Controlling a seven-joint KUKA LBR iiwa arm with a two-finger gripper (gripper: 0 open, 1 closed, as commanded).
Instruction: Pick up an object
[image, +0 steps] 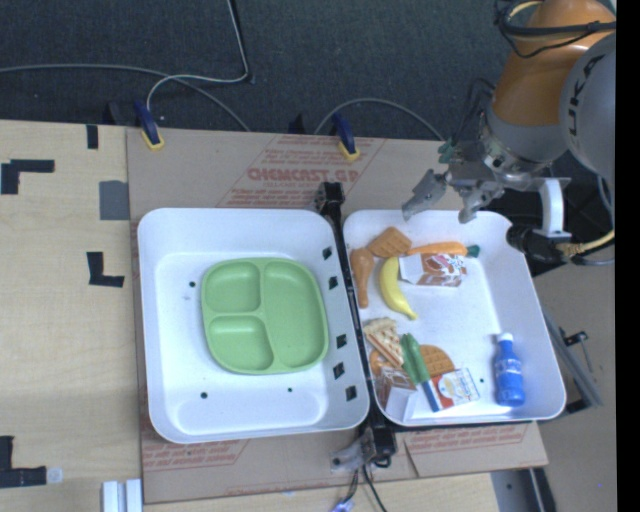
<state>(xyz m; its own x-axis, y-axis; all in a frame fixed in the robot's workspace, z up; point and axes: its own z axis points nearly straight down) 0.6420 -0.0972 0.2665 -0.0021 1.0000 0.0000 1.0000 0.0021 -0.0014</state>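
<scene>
Nearest the camera in the right bin (548, 330) there's a blue bottle (508, 370) at about 5 o'clock, smooth plastic with a white cap. A green marker (417, 362) lies across some flat snack packets (400, 365). Further up sits a curved yellow banana (394, 287) beside a carrot (440, 249). The gripper (446, 203) hovers over the bin's 12 o'clock rim, fingers spread apart, holding nothing. The left bin (160, 300) has a matte green divided plate (265, 313)
</scene>
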